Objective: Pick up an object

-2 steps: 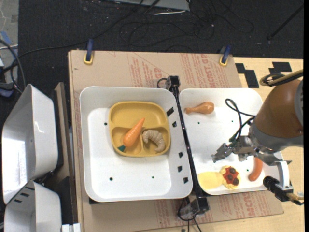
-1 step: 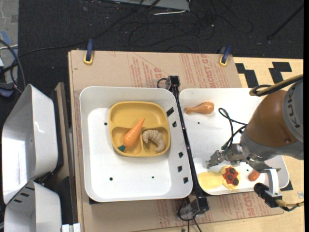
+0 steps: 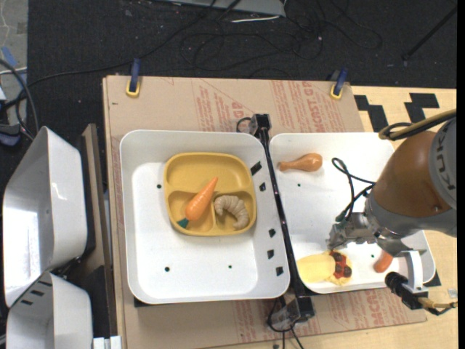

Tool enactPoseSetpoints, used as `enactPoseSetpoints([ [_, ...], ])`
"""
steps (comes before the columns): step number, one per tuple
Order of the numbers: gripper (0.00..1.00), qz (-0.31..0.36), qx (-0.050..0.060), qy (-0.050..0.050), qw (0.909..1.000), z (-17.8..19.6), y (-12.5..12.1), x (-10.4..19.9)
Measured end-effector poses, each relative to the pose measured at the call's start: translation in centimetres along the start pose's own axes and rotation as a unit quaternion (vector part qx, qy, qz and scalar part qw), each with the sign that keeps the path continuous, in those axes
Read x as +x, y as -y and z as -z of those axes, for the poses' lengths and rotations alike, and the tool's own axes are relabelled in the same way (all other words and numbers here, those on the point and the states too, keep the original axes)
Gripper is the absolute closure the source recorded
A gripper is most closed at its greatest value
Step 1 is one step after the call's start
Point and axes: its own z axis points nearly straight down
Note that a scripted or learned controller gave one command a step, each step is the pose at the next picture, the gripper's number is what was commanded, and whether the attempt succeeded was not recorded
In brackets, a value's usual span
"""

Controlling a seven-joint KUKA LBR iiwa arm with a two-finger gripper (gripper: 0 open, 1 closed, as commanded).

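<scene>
Camera view puts your gripper [image 3: 341, 247] low over the yellow piece [image 3: 317, 268] (jaw state unreadable); nothing looks lifted yet

A robotics lab is being shown: a cardboard-topped bench [image 3: 218, 100] is being held by clamps [image 3: 133, 86], cables [image 3: 218, 27] are being trailed across dark flooring.

Right bin [image 3: 320, 195] middle lies bare — drumstick [image 3: 301, 163] far side, yellow piece [image 3: 316, 267] near rim.
</scene>
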Motion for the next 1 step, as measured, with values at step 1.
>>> enactPoseSetpoints([
  [1,1.00,0.002,-0.003,0.001,1.0000,6.13,0.17,-0.55],
])
